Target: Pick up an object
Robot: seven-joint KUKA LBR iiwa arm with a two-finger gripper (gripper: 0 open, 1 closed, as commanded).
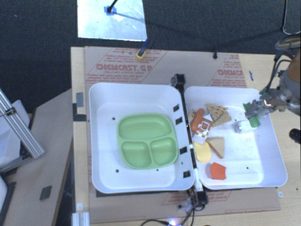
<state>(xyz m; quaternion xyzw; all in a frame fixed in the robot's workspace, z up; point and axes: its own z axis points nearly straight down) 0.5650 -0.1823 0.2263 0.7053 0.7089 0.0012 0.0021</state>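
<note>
Approach step: tool [254,113] low over right bin [268,147] far edge, by small green item [254,122]; grip state can't tell; food pieces [209,135] at bin's left; next needs a confirmed pinch.

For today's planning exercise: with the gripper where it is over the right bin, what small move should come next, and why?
Probably a short shift toward the toy food on the left side of the right bin. The gripper sits by the bin's upper right edge, apart from that pile, with a green piece just beneath it.
</note>
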